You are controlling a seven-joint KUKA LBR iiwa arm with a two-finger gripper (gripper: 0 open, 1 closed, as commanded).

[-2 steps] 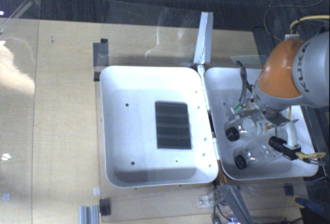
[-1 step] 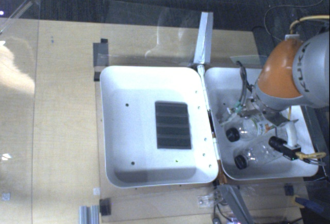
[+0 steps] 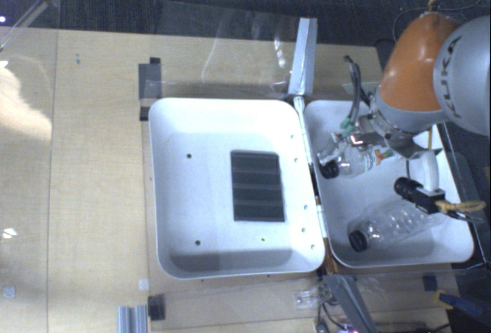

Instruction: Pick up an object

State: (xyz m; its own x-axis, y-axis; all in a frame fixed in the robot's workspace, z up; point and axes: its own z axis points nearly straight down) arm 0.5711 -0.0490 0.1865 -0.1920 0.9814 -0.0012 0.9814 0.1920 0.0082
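Observation:
A black ribbed rectangular pad [image 3: 257,186] lies flat in the middle of the left bin [image 3: 176,170]. In the right bin [image 3: 453,247] a clear plastic bottle [image 3: 391,225] with a black cap lies on its side near the front. My gripper [image 3: 349,149] hangs low over the right bin's back left part, under the orange wrist band. Right at the gripper is a second small clear bottle [image 3: 354,163], its black cap pointing left toward the bin wall. The arm hides how the gripper meets this bottle.
A grey metal divider post [image 3: 303,55] stands behind the gap between the bins. The bins' inner walls meet at a narrow ridge [image 3: 313,170] just left of the gripper. Bare wooden bench [image 3: 84,193] spreads to the left.

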